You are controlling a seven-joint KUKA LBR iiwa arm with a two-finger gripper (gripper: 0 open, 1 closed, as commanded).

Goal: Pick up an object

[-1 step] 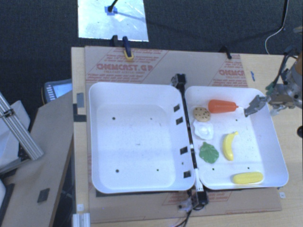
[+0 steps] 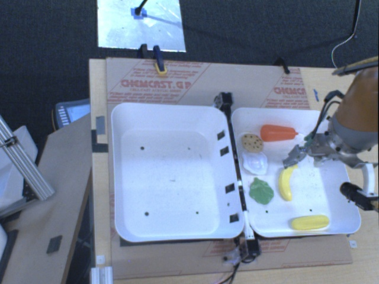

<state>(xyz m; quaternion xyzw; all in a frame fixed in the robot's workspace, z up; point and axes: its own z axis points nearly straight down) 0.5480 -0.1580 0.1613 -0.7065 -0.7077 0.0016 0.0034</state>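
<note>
Your gripper [image 2: 294,157] sits right above the top end of the banana [image 2: 286,182] in the right bin [image 2: 337,226]. Can't tell how it's set. The banana's long axis runs top to bottom, trailing away below.

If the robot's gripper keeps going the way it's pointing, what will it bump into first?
Probably the banana. The gripper points down and to the picture's left, with the banana's top end just below its tip. Depth is hard to judge; it might hit the right bin floor instead.
</note>
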